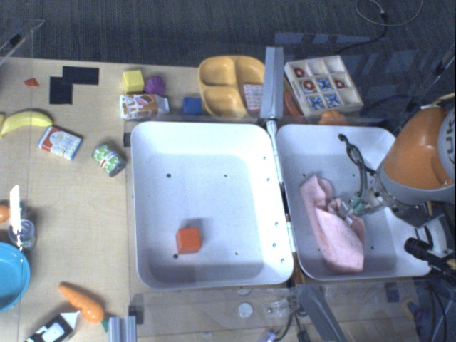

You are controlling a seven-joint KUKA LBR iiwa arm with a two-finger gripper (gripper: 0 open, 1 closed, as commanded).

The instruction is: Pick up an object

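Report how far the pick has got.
Done: the arm's two-finger gripper is down in the right white bin, at the crumpled pink cloth. In hand: nothing visibly lifted; the cloth lies on the bin floor. Left: grasp and raise it. The orange block sits untouched.

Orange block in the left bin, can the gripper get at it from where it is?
Probably yes. The orange block lies alone on the left bin floor, nothing over it. The gripper is at the pink cloth in the right bin.

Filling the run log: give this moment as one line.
gripper low in right bin | on pink cloth | orange block in left bin
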